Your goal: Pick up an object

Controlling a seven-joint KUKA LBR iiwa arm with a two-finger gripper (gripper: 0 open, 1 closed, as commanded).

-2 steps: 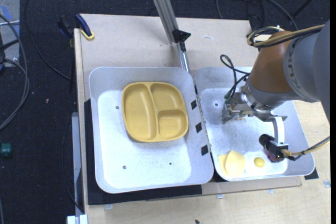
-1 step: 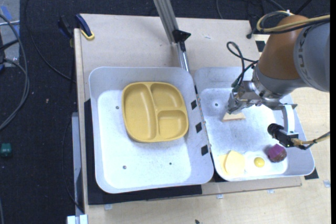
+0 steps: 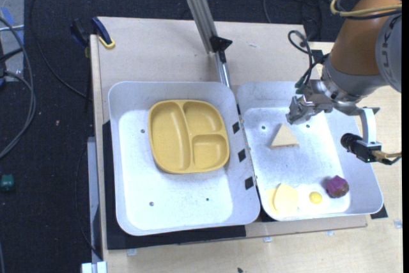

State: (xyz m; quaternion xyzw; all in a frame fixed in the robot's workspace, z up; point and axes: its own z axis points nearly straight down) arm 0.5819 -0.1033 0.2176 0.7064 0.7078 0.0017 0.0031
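Two shallow white bins sit side by side on the bench. The left bin (image 3: 128,201) carries a yellow plate (image 3: 189,135) with three compartments, lying flat in the bin's upper middle, nearer its far edge than its near one, with speckled white floor showing all round it.

The right bin (image 3: 367,192) holds four small things. A tan wedge (image 3: 284,137) lies flat near the middle of the bin's floor, its point toward the far edge. Along the near edge there are three more: a pale yellow slice (image 3: 285,198) toward the near left corner, a small round yellow piece (image 3: 316,197) just beside it to the right, and a dark purple lump (image 3: 337,187) closer to the near right corner. The three are apart from one another and well apart from the wedge.

The arm (image 3: 364,41) reaches in from the right over the far right corner of the right bin, its orange band above the grey wrist. The gripper (image 3: 298,113) hangs low over the far half of the right bin, just beyond the wedge's point and a little to its right. How wide the jaws stand I cannot tell, as the gripper body hides them; nothing is seen in their hold, and the wedge lies on the bin floor

A grey metal pole (image 3: 198,3) slants from the top edge down to the gap between the two bins
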